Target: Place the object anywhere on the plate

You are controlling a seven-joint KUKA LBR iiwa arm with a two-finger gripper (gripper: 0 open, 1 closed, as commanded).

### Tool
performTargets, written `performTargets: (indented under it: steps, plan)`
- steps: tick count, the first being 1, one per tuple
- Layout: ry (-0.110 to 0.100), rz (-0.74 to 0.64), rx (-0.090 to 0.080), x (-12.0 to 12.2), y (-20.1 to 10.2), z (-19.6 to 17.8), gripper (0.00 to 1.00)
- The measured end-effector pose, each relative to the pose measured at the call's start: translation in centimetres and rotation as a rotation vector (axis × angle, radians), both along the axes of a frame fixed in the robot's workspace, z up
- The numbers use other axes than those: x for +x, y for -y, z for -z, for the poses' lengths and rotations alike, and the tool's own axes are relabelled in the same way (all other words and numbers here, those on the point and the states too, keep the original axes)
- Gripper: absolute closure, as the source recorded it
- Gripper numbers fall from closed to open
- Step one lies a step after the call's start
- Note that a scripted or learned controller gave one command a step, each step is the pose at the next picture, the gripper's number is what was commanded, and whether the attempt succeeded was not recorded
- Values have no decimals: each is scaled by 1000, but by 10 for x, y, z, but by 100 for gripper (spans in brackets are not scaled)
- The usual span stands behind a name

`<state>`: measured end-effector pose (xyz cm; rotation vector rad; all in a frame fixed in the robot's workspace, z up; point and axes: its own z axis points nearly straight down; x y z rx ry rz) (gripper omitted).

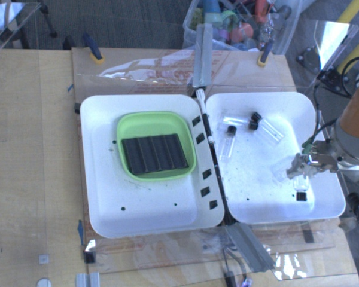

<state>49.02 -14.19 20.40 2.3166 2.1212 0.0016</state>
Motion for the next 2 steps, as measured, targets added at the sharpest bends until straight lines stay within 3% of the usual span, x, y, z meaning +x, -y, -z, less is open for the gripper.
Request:
performTargets:
  steps: [1,2]
  plan:
    - [0,0,0,0,0,0,0]
    - [1,-7,-2,48,52,-162,0]
